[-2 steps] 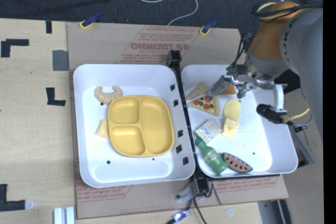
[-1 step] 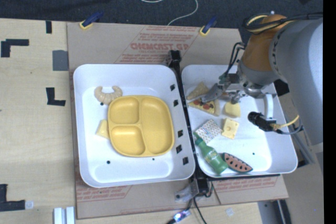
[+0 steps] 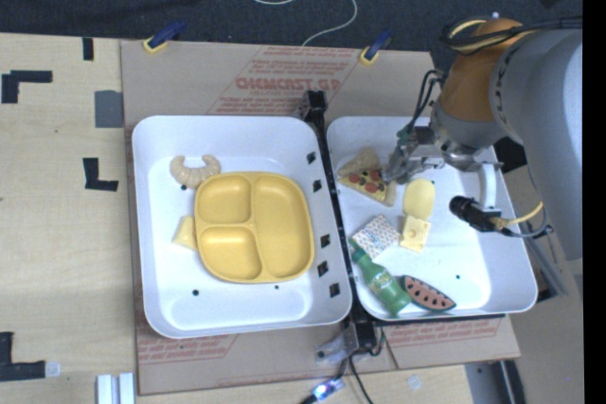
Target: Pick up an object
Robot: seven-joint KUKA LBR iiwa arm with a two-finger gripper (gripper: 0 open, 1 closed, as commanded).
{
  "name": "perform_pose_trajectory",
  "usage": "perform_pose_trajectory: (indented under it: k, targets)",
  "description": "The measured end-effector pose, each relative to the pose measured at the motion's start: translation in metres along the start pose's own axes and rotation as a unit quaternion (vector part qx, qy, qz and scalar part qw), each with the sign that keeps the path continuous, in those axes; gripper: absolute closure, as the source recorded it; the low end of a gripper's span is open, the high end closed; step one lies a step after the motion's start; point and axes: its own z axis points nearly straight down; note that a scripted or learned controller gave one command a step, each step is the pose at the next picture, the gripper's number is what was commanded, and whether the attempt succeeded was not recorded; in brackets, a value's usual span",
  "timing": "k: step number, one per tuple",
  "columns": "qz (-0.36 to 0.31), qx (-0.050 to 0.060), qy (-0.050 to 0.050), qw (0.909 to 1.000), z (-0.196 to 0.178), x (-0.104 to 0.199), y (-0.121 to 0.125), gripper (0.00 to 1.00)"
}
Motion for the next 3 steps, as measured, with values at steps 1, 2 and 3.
perform_pose_trajectory:
  k: [1,2,3]
  targets:
    - [0.001,0.001,0.000,1.0000,-0.064,0.001,-0.001,1.00]
    - [0.001,0.002,0.000,1.0000,-0.113,-0.007,-0.003,1.00]
    - [0.001,0.003,0.000,1.0000,-0.127,-0.006,-0.003,1.00]
